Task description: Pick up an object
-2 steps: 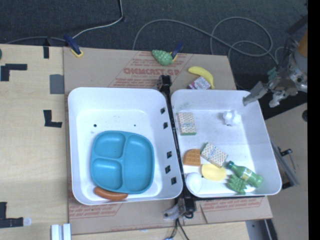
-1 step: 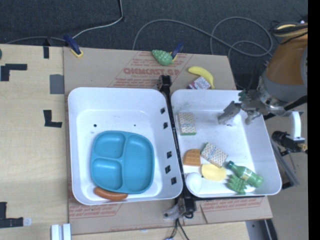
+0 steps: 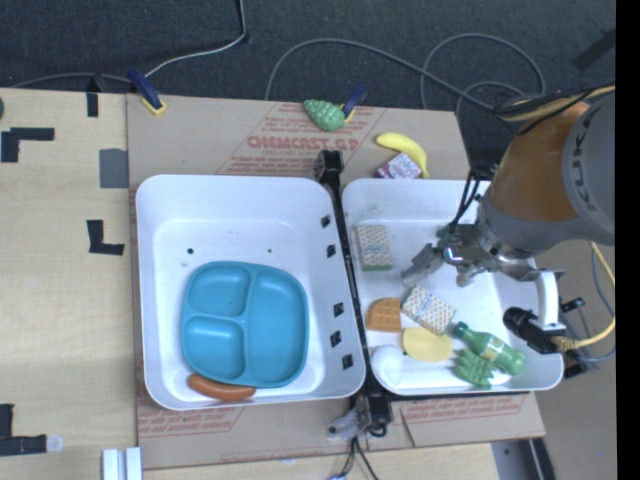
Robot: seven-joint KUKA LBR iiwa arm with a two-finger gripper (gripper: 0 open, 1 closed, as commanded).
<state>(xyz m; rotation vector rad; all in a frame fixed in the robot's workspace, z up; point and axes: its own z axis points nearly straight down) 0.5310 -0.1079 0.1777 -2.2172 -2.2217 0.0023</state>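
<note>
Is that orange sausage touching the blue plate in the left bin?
Touching. The camera view shows the orange sausage lying against the front edge of the blue plate, with no white bin floor visible between them.

In the right bin point(image 3: 520, 383) we see a checkered sponge point(image 3: 374, 247) lying flat near the back left, a patterned packet point(image 3: 430, 309) tilted at centre, an orange cookie point(image 3: 384, 315) just left of it, a yellow piece point(image 3: 427, 345) below, and a green bottle point(image 3: 487, 345) on its side.
</note>
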